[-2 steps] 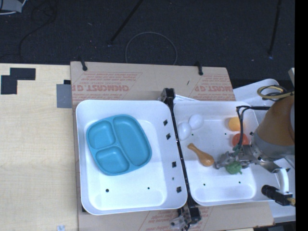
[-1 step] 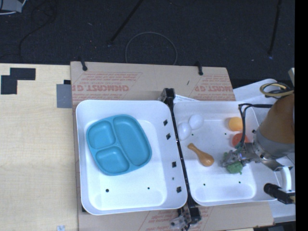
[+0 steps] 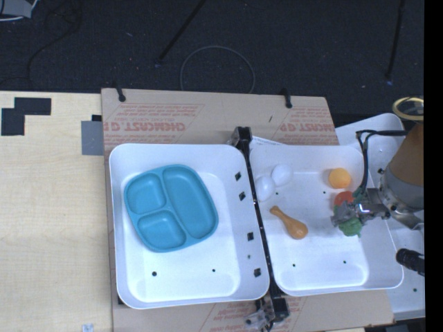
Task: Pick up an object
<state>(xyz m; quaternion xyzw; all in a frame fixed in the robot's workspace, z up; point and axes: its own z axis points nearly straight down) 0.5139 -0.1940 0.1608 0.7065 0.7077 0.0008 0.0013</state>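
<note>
In the right bin [image 3: 311, 272] lie an orange ball [image 3: 339, 178], a tan drumstick-shaped toy [image 3: 289, 222], two white rounded pieces [image 3: 274, 179], a small red object [image 3: 343, 199] and a green object [image 3: 351, 227]. My gripper [image 3: 348, 214] reaches in from the right and sits low at the bin's right side, directly between the red and green objects and partly covering both. The view does not show anything held.
The left bin [image 3: 180, 282] holds a blue divided plate [image 3: 170, 207]. A black divider [image 3: 253, 220] runs between the bins. The grey arm with its orange band [image 3: 410, 164] stands over the right bin's right rim. Brown cardboard [image 3: 214, 120] lies behind the bins.
</note>
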